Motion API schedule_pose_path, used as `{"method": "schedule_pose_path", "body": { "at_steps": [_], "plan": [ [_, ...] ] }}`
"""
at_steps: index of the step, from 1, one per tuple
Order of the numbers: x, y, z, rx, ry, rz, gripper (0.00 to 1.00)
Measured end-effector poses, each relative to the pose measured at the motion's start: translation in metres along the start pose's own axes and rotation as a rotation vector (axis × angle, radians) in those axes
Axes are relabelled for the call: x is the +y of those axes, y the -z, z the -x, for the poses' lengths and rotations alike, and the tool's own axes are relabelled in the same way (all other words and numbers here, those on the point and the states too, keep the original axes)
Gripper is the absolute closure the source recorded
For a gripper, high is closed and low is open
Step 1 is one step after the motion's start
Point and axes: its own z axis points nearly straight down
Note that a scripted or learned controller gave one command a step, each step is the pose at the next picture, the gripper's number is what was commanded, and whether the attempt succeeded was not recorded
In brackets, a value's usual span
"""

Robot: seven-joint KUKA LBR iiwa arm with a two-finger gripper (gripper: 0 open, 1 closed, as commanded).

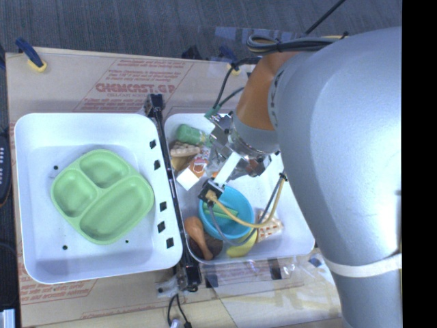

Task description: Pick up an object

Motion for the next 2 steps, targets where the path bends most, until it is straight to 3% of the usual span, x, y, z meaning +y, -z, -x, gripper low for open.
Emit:
{"method": "schedule_pose_path", "body": {
  "at_steps": [1,2],
  "plan": [
    [-0.0094,0.0622,0.0351,0.002,-0.201,-0.002,1.00],
    [-0.0101,0.0613,0.0346,0.001,-0.199,-0.005,0.00]
  ]
}}
